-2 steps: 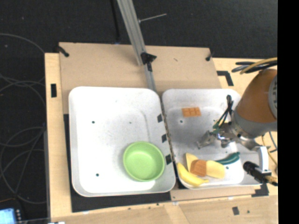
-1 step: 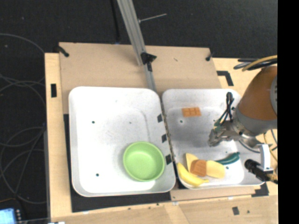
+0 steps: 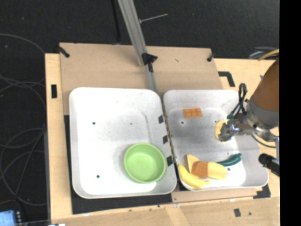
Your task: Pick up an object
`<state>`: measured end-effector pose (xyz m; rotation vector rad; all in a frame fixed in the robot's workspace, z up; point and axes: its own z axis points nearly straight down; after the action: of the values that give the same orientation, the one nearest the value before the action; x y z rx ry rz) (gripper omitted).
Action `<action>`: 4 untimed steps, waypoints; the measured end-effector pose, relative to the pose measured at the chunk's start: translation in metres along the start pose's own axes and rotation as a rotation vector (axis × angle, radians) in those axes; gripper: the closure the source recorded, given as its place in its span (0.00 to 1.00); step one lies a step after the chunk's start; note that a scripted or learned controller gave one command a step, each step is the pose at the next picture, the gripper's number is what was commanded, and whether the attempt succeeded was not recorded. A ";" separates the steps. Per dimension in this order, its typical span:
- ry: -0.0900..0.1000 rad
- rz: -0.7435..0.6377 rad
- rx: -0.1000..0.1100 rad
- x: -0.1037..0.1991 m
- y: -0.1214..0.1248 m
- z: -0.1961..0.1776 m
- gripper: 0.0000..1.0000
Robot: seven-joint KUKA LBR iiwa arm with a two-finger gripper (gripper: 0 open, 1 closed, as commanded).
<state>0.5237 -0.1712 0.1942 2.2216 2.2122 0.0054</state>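
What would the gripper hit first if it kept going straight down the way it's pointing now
Probably the small yellow object in the right bin: the gripper sits right at it. Depth is unclear, so it may instead meet the bin floor beside it.

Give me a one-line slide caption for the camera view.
Gripper low over the right bin near a yellow object; green bowl sits in the left bin.

metal pole [image 3: 136,36] slanted, behind bins | black cables [image 3: 19,121] left of bench
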 end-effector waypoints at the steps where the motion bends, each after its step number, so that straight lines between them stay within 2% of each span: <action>1: 0.001 -0.008 0.004 0.008 0.002 -0.056 1.00; 2: 0.001 -0.008 0.004 0.007 0.003 -0.091 1.00; 4: 0.003 -0.012 0.005 0.124 0.027 -0.082 1.00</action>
<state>0.5502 -0.0474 0.2762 2.2124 2.2288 0.0029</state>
